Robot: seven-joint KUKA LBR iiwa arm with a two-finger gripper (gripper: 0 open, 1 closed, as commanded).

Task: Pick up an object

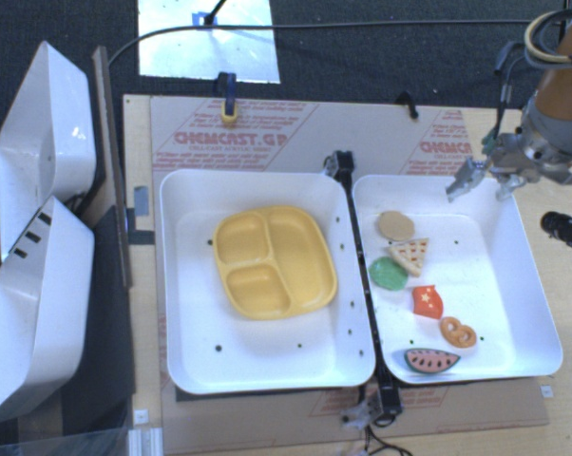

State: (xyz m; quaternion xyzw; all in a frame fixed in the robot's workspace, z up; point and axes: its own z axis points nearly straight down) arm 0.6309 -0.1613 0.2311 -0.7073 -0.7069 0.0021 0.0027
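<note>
Hand: seen spread apart above the far rim of the right bin, nothing between the fingers.
Toy food: laid in the right bin, apart from the hand: a tan cookie, a pizza slice, a green disc, a red piece, a pretzel, a watermelon slice.
Left bin: a yellow divided plate is carried.

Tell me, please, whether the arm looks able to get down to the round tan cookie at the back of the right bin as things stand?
Probably yes. The tool hangs over the right white bin's back edge, and the round tan cookie lies uncovered, apart from the yellow wedge piece in front of it.
</note>
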